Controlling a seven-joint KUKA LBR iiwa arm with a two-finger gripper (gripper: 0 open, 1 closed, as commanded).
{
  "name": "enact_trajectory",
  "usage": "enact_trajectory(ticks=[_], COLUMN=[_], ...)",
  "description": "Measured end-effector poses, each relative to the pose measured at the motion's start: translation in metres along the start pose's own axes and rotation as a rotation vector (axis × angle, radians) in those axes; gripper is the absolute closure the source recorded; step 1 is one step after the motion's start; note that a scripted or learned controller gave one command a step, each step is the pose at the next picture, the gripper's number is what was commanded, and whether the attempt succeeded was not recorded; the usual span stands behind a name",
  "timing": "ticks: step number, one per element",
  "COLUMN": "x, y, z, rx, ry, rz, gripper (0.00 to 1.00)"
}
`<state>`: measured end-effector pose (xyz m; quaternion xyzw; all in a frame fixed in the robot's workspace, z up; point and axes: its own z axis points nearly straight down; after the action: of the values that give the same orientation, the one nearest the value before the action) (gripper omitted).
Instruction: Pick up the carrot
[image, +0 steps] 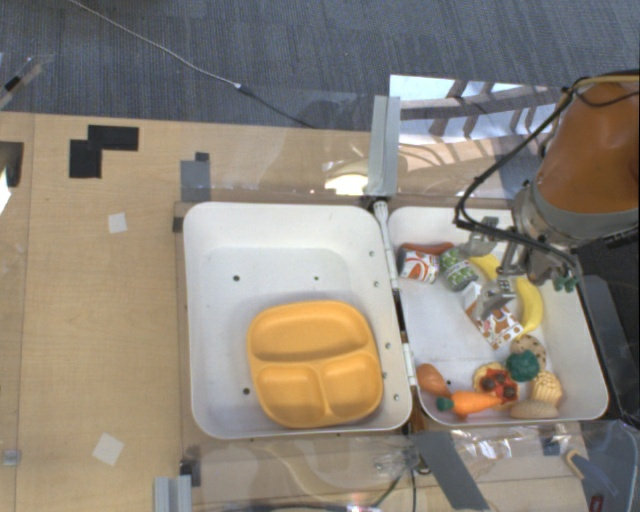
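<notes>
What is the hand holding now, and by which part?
Nothing that can be seen: the hand hangs over the right white bin, while the orange carrot lies apart by the near wall.

Camera: I watch through one fixed view, mounted above the surface (90, 330).
Facing: angled down, taking in both bins (290, 240).
Arm (590, 140): enters from the right.

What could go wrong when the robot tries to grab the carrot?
The carrot lies in a tight pile in the right bin's near corner, touching other toys, so the fingers might pinch a neighbour like the corn or knock things about. It also sits close to the bin's wall, which may block the gripper. The gripper hovers farther back over the banana, not above the carrot.
</notes>
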<state>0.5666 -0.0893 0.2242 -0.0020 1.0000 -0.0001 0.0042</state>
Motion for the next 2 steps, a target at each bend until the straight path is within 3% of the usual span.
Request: enact_trajectory(ticks=[1, 2], x=[0.062, 0.071], y=[0.036, -0.005], z=[0.035, 0.122], rx=[-0.002, 0.007], ry=[0.005, -0.015], rz=[0.071, 0.232], gripper=[0.00, 0.00])
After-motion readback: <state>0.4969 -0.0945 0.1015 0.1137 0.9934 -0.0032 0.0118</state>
